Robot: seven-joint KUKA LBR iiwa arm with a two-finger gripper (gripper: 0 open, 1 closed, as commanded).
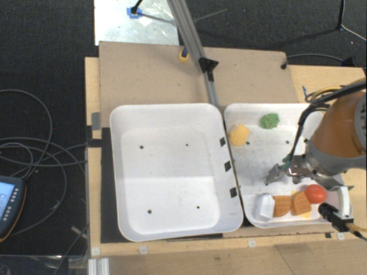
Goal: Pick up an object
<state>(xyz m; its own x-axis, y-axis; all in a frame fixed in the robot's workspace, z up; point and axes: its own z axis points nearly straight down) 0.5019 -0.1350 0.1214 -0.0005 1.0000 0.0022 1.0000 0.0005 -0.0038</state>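
The right bin holds a green lump at the back, a yellow block near its left wall, and along the front a white piece, two orange-brown blocks and a red ball. My gripper hangs low over the middle of this bin, just behind the front row of objects. Its dark fingers point left. Nothing is seen between them.
The left bin lies beside the right one, joined by black clips. A grey pole slants in from the top to the bins' back edge. Cables and a handheld screen lie on the floor at left.
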